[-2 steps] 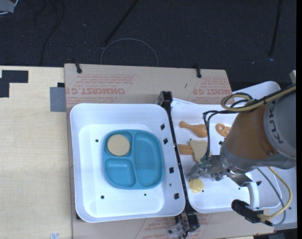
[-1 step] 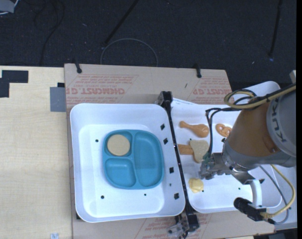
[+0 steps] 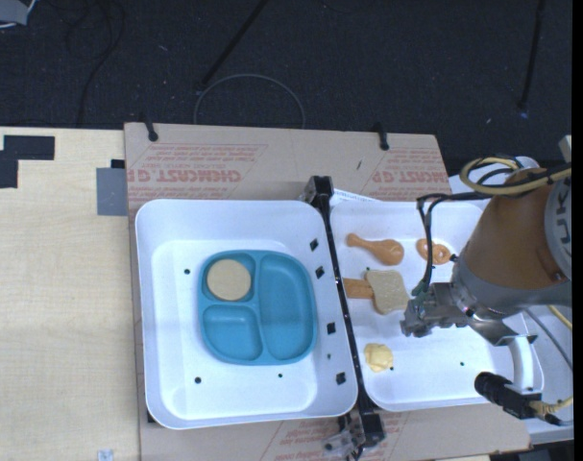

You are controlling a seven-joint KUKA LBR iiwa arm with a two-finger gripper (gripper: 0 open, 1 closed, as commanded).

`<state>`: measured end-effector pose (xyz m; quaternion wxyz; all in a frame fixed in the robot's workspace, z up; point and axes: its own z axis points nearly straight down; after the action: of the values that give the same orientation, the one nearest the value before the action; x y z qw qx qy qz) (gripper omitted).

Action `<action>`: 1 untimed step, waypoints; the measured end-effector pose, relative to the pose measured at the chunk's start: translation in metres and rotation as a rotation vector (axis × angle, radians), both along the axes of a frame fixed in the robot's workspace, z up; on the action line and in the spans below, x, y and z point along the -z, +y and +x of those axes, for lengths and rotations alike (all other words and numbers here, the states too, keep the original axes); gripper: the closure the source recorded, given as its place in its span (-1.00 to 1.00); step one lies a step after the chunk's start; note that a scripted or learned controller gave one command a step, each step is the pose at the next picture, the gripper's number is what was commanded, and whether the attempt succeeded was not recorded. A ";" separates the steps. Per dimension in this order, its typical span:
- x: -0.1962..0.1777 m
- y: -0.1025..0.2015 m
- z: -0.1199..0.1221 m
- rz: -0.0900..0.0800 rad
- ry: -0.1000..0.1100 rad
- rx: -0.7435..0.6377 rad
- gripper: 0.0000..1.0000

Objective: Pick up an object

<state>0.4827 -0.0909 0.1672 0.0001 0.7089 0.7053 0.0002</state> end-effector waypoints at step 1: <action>-0.052 -0.001 0.001 0.000 -0.002 -0.005 1.00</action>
<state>0.4838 -0.0917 0.2196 0.0009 0.7070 0.7072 0.0008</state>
